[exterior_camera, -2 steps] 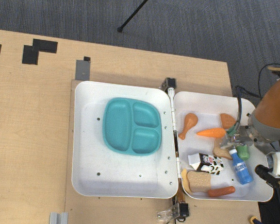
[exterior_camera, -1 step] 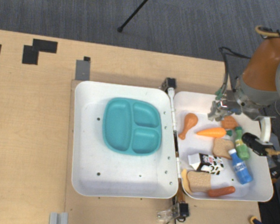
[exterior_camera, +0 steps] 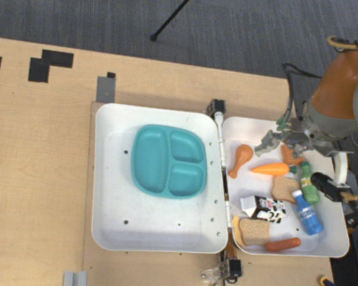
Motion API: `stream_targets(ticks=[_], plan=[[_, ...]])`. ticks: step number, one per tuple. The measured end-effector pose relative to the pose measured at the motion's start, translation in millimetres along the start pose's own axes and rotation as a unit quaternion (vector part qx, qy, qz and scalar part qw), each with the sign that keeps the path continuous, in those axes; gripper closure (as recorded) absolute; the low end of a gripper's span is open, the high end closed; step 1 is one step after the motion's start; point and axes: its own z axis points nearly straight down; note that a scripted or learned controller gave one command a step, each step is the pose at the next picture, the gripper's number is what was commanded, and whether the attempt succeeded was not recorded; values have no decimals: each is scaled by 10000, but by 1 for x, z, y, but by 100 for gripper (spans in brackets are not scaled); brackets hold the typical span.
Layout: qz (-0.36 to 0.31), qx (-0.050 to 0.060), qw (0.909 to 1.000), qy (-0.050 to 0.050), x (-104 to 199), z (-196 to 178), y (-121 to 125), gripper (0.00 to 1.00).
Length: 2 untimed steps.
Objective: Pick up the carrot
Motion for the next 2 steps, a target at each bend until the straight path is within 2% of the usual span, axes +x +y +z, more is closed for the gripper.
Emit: stream_targets(ticks=[1, 2], plan=[[1062, 1, 9943, -2, -49, 99, -13, 0], [2168, -89, 9762, -18, -47, 102, -12, 0]])
